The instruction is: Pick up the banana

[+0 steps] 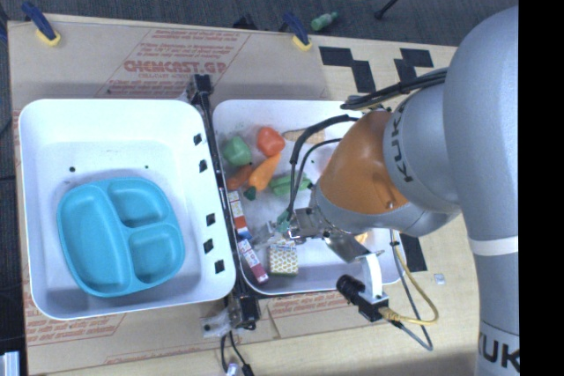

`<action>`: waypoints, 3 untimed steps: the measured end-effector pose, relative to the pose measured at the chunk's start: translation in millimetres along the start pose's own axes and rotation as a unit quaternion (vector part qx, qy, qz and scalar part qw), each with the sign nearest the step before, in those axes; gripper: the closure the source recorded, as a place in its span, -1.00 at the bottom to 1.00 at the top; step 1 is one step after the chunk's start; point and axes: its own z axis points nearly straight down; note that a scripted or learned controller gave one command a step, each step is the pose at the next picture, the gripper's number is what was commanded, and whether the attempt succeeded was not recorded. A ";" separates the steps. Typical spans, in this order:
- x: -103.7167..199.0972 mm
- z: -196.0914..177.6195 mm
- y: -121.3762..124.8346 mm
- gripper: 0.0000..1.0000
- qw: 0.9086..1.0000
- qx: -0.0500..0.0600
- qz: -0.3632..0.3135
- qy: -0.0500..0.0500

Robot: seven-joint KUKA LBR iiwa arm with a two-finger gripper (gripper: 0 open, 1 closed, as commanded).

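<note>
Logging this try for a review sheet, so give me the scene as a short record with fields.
arm: grey with orange band, reaching over the right bin
gripper: low in the right bin, fingers hidden by the wrist
left bin: holds a blue divided plate
right bin items: green pepper, orange-red piece, carrot, patterned block
banana: cannot tell where it lies
bench: brown board under both bins

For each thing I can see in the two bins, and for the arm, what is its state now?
blue tray: lies flat in the left bin, compartments bare.
orange carrot: lies tilted in the right bin.
green pepper: rests beside the carrot.
red-orange item: rests near the back wall.
woven block: lies near the front wall.
arm: reaches low over the right bin.
</note>
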 end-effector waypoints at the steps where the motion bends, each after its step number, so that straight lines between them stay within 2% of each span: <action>1: 53.2 -101.5 68.5 -1.00 1.000 -0.002 -0.016 -0.001; 2: 23.1 -100.8 15.7 -1.00 0.993 -0.001 -0.114 -0.001; 3: 73.6 -100.7 78.2 -1.00 0.994 -0.001 -0.111 -0.001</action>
